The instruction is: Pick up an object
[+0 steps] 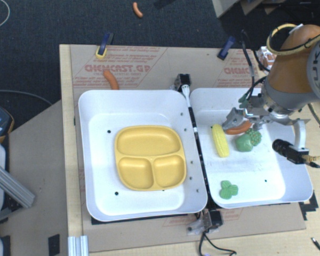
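From the camera view, the gripper (239, 122) sits low in the right bin (266, 191), pinching an orange-red piece (238, 126) apparently to lift it, with green broccoli (248, 141) touching beside it, corn (220, 140) just left, and another green piece (228, 190) farther off.

Yellow divided plate (149, 157) in left bin (90, 143), tool (239, 122) over right bin (293, 188), corn (220, 140)

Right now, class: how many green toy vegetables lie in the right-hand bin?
2. One green piece lies beside the gripper, just right of the yellow corn. The other sits near the bin's front edge. The arm may hide more.
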`<state>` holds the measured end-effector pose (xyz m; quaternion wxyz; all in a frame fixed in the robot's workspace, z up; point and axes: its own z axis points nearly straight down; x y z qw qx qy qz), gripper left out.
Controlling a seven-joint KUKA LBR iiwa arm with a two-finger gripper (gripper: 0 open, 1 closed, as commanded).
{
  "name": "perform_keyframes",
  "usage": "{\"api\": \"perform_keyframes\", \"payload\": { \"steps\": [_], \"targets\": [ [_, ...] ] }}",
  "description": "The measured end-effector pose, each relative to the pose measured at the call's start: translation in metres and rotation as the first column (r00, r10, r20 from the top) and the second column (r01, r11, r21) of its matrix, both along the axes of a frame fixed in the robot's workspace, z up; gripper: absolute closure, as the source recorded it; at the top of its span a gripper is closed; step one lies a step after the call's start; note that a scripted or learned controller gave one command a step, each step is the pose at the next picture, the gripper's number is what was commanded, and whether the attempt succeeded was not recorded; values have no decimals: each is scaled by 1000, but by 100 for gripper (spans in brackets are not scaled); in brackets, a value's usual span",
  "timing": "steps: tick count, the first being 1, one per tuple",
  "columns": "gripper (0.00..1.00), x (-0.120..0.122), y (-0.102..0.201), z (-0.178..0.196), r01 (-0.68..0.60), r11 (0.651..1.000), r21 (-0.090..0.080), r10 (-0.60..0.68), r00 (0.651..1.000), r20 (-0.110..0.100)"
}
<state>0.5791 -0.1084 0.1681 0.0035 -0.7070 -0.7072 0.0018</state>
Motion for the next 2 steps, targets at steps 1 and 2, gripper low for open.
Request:
{"api": "perform_keyframes", "payload": {
  "steps": [1,2],
  "targets": [
    [0,-3,-1,-41,0,1000,-3,0,1000,10],
    [0,-3,0,-86,0,1000,0,0,1000,2]
  ]
}}
